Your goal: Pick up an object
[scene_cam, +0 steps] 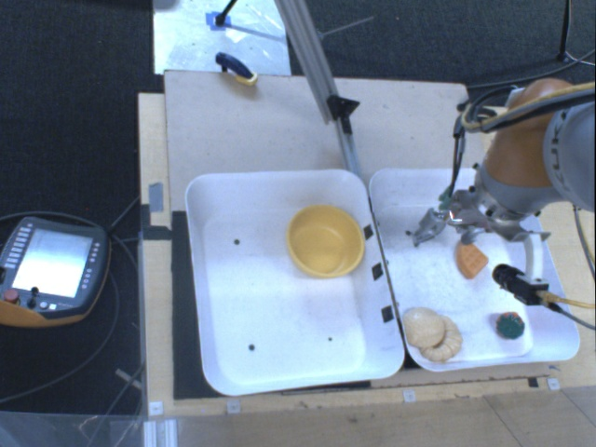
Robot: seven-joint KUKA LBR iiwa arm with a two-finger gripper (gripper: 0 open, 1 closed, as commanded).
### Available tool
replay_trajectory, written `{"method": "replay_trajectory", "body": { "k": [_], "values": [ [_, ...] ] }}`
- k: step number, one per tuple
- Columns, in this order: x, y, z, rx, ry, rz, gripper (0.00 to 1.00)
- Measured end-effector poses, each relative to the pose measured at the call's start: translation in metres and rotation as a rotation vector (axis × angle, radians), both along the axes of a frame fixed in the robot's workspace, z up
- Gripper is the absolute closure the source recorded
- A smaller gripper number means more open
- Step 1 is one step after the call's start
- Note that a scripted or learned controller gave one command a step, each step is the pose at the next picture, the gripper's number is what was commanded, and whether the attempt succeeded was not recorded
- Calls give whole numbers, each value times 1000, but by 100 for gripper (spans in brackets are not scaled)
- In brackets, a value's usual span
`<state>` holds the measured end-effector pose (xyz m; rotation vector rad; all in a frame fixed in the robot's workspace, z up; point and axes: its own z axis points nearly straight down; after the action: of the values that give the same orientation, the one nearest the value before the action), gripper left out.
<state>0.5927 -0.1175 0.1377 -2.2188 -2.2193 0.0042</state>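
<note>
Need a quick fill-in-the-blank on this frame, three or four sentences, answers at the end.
1. The yellow bowl sits in the ____ bin as the camera sees it.
2. The orange wedge-shaped object lies in the ____ bin.
3. The small dark green object lies toward the right bin's ____ edge in the camera view.
4. The end effector is above the ____ bin.

Missing words: left; right; lower; right

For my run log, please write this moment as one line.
arm: over right bin | gripper: above bin floor, holds nothing | orange piece: loose nearby | yellow bowl: left bin | pick: not done
</note>
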Motion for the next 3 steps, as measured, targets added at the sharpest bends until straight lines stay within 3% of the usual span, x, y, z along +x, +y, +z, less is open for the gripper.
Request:
{"method": "replay_trajectory", "body": {
  "k": [1, 2, 3],
  "values": [
    [-1, 0, -50, 0, -1, 0, 0],
    [1, 0, -37, -1, -6, 0, 100],
    [2, 2, 26, -1, -10, 0, 100]
  ]
}}
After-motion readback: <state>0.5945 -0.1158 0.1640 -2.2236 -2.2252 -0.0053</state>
